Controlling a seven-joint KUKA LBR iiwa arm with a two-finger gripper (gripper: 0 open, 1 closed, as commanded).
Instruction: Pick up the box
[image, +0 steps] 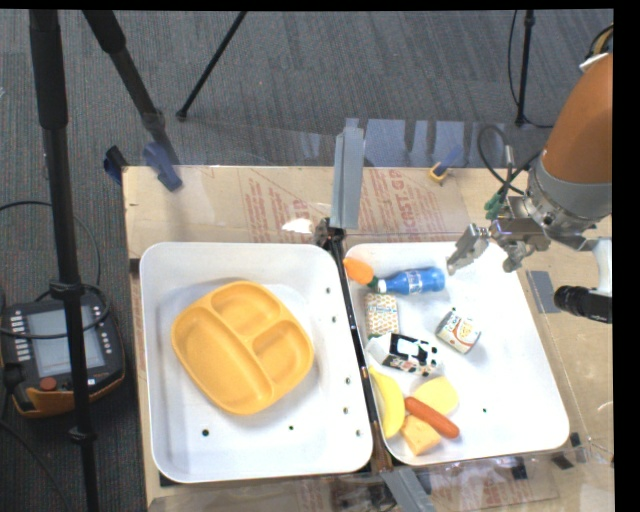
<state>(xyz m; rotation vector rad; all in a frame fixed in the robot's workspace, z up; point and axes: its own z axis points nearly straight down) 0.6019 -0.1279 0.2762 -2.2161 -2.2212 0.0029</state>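
Your left bin (160, 300) holds a yellow divided plate (243, 346). Your right bin (530, 370) holds a blue bottle (410, 282), a wrapped packet (382, 316), a black-and-white carton (405, 354), a banana (389, 400), a carrot (432, 417) and the box (459, 331), lying mid-bin right of the carton. Your gripper (490, 250) hangs released, fingers spread, over the bin's upper right edge, apart from the box. The arm is cut off at the frame's right.

Two white bins (160, 300); 1 yellow tray (243, 346) in the left one. Right bin: 1 blue bottle (410, 281), 1 box (458, 331), 1 carrot (432, 417), 1 banana (389, 400).
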